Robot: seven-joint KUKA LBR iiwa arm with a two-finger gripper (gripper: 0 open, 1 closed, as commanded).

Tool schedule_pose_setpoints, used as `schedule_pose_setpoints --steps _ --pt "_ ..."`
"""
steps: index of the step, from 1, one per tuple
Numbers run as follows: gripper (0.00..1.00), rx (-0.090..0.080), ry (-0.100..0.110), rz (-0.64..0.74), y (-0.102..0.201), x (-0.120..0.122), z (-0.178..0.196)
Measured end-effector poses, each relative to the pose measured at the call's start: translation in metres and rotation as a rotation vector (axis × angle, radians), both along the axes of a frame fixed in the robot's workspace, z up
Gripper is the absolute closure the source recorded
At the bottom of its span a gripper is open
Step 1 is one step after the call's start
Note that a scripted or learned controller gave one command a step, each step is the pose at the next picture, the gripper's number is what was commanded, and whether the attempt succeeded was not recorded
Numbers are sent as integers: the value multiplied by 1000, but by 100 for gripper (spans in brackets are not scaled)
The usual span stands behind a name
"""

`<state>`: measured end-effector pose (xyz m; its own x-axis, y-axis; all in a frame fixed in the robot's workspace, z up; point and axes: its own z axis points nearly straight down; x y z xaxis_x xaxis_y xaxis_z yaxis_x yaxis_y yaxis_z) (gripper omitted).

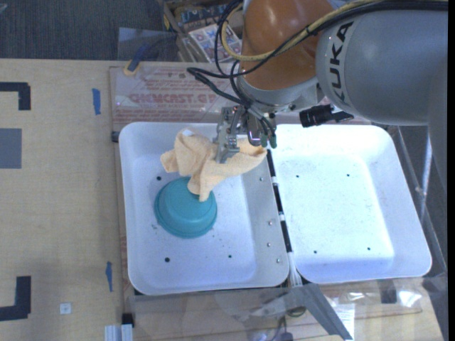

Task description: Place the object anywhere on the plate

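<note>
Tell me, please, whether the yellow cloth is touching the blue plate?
Touching: in the camera view, the yellow cloth hangs down with its lower end draped over the blue plate's upper rim.

A KUKA arm's gripper [229, 150] pinches a crumpled yellow cloth [206, 163] above the left bin [142, 261]; the cloth's lower end drapes onto the rim of a teal plate [183, 212] at seven o'clock from the gripper.

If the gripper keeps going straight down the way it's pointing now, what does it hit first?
Most likely the yellow cloth: the gripper points down right at its bunched upper part in the left bin. The teal plate lies lower-left, off that line. Depth is hard to judge; it may already touch the cloth.
</note>
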<state>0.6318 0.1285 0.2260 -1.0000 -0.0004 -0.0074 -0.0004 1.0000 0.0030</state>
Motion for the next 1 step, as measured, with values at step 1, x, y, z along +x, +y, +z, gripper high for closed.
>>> schedule_pose_setpoints --steps 1 --pt "0 0 -1 0 0 0 1"
